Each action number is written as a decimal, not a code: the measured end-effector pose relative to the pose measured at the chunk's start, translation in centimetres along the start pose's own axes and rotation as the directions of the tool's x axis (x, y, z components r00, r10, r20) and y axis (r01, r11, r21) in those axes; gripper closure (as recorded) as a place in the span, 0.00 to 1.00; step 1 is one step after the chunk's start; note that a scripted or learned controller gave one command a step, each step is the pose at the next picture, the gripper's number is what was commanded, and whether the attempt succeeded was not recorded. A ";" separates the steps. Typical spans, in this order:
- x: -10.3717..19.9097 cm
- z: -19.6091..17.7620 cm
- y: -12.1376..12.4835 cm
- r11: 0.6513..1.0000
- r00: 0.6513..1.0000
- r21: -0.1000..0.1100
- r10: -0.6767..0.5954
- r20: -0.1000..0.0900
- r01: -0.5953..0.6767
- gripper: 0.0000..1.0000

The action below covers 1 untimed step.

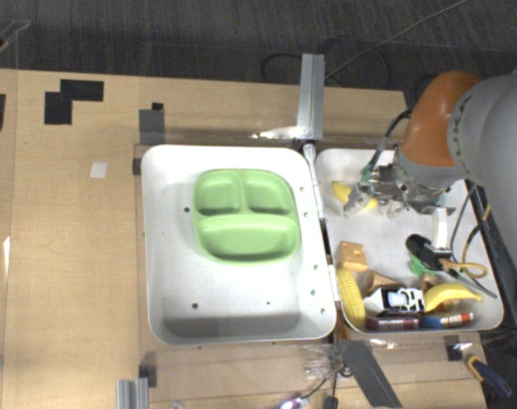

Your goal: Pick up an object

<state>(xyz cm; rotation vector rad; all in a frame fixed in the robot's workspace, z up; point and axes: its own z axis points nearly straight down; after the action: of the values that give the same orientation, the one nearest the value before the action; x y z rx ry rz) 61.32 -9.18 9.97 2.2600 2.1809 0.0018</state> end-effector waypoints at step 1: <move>0.4 1.1 4.9 0.999 0.999 0.000 -0.054 0.000 0.054 0.00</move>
<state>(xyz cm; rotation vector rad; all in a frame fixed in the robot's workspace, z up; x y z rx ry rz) 66.28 -9.01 8.83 2.2003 2.2413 0.0014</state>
